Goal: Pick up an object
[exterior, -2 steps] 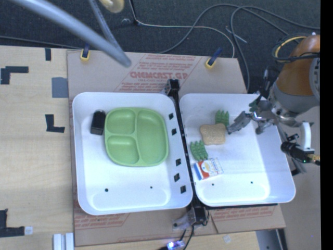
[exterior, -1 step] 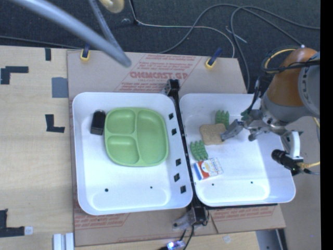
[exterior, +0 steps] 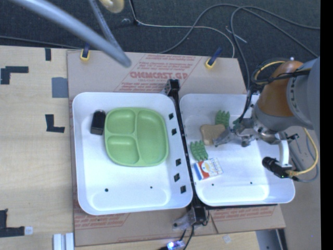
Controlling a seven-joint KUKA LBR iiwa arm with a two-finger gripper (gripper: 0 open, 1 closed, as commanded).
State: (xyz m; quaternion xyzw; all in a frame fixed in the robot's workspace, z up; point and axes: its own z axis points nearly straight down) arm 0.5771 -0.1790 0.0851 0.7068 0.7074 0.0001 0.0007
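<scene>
Presently, right bin (exterior: 260, 191): hand (exterior: 225, 138) low over the tan block (exterior: 210, 133), at its right side; fingers too small and dark to read, open or closed not told. No object seen between them.
Contents, right bin: tan block near the left wall; green toothed piece (exterior: 222, 117) just behind it; second green toothed piece (exterior: 199, 150) just in front; red-and-white card (exterior: 207, 168) flat on the floor, nearer the front.
Contents, left bin (exterior: 83, 181): green divided plate (exterior: 137, 137), centre; small black block (exterior: 98, 122) touching or just beside its left rim.
Handling note, by judgement: tan block the likeliest target; best taken squarely across its narrow sides, straight down, clear of both green pieces crowding it.
Clearances: centre divider (exterior: 179, 139) close on the block's left, little room there; open white floor to the right and front of the right bin; lift straight up preferred. Loose cables (exterior: 299, 165) beside the arm's wrist, near the bin's right rim.
</scene>
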